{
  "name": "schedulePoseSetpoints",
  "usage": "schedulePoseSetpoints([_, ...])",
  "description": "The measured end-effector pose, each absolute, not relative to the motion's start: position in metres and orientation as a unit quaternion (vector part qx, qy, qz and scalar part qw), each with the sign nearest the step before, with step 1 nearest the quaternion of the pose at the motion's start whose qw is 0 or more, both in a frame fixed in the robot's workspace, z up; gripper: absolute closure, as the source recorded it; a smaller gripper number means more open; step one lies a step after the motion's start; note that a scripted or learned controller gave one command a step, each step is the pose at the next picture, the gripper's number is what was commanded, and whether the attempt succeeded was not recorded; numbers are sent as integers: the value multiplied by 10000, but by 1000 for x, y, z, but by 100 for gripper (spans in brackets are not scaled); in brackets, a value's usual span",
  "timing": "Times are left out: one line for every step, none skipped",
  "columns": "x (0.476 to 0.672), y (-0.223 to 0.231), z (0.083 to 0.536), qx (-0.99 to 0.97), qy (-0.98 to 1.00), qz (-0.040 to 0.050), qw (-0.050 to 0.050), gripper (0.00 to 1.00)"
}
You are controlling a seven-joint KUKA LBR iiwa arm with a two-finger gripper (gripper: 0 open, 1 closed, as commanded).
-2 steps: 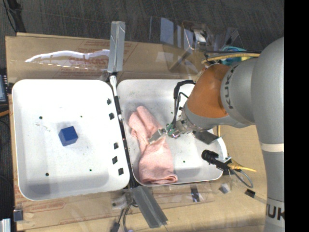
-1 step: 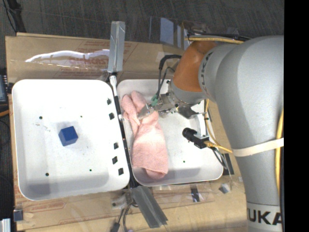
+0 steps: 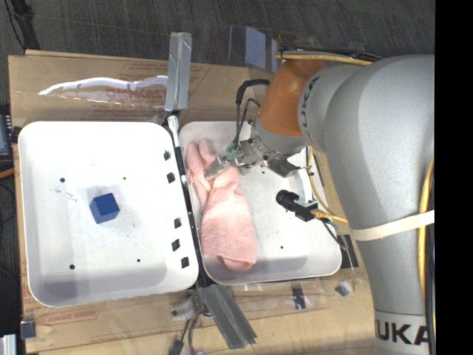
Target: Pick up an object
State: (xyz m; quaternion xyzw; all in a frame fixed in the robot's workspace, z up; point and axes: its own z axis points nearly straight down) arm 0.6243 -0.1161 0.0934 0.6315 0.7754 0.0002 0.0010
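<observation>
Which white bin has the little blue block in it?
The left bin. The blue block sits alone there, while the right bin holds a pink towel, with the gripper over the towel's top end.

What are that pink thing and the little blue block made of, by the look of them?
The long pink cloth in the right bin looks like soft terry fabric: fuzzy, matte and rumpled into folds. The small blue cube in the left bin looks rigid with flat faces and a dull finish, perhaps foam or plastic; the view cannot settle which.
</observation>
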Motion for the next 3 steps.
schedulePoseSetpoints([629, -126, 94, 6140, 7893, 6, 15, 0])
schedulePoseSetpoints([597, -105, 112, 5067, 8621, -7, -19, 0])
schedulePoseSetpoints([575, -105, 92, 4931, 8700, -4, -11, 0])
